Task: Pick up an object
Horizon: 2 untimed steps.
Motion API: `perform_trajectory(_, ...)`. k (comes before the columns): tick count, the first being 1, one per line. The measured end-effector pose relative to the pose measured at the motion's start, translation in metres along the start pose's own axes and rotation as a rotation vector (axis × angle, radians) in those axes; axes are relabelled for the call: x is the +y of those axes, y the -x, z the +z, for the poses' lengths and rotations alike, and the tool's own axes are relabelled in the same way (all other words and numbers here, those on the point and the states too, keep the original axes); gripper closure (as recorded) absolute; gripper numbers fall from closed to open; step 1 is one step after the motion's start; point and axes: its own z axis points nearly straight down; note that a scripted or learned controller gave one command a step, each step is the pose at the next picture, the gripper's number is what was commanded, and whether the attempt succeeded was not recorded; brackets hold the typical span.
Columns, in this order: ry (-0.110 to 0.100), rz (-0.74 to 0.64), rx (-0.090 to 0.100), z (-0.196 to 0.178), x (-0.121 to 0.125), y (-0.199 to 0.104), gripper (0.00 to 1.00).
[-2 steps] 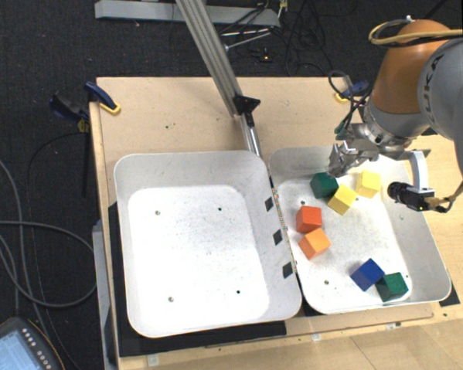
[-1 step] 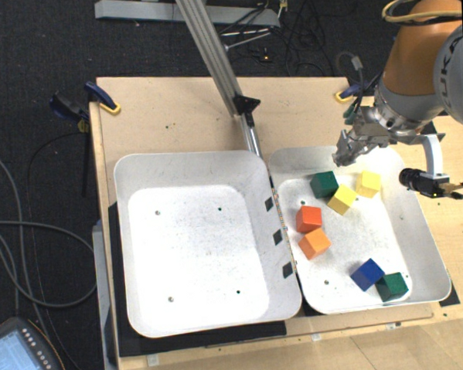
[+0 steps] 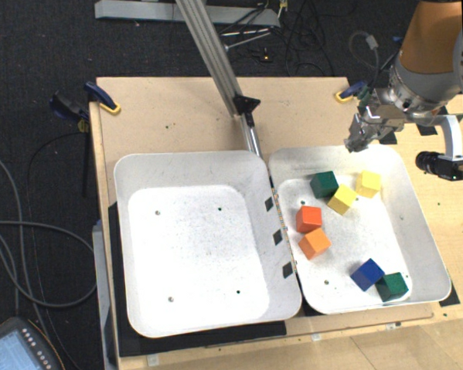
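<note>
The gripper (image 3: pixel 358 141) hangs over the right bin's (image 3: pixel 420 232) far rim — its opening I can't tell — and the crowded blocks (image 3: pixel 342 199) could nudge aside, spoiling a grab.

1. No words, labels, brand names or numbers can be read anywhere on the bench.
2. The small screen (image 3: pixel 20 361) at the lower left glows pale blue, but whatever is on it is too blurred to make out.
</note>
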Motion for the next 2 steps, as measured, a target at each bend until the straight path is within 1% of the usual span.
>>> perform_trajectory(1, -0.009, -0.004, 0.004, 0.003, -0.026, -0.055, 1.00)
perform_trajectory(2, -0.010, -0.006, 0.005, 0.009, -0.037, -0.112, 1.00)
